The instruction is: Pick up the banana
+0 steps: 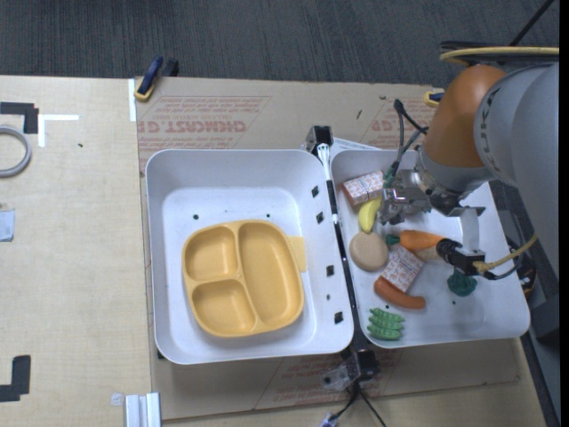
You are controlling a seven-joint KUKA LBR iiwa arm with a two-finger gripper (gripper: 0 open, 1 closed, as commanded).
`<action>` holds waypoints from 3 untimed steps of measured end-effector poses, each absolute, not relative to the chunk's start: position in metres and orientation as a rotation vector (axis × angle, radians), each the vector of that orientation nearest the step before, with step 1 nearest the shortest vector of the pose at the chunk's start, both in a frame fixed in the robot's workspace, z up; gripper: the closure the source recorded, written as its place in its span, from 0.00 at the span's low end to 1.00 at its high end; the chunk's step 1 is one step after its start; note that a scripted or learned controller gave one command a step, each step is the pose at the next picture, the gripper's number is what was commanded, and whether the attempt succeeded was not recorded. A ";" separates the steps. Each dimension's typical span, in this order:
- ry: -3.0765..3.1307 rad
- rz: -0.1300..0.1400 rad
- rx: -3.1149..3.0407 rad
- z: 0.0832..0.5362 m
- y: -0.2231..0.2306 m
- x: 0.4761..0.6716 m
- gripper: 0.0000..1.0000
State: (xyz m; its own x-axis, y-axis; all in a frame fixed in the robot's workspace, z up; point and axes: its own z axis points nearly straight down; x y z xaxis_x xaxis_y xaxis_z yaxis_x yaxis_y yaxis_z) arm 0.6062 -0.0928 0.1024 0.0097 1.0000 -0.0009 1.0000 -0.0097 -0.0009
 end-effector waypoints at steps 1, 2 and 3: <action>1.894 -0.001 2.506 0.092 -0.095 0.618 1.00; 2.438 0.000 1.978 0.192 0.025 0.616 1.00; 2.438 0.000 1.979 0.192 0.025 0.616 0.00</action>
State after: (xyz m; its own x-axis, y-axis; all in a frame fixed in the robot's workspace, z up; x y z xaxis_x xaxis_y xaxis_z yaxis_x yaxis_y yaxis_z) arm 0.6164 0.0246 0.1923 -0.2059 0.9786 -0.0013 0.9786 0.2059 0.0008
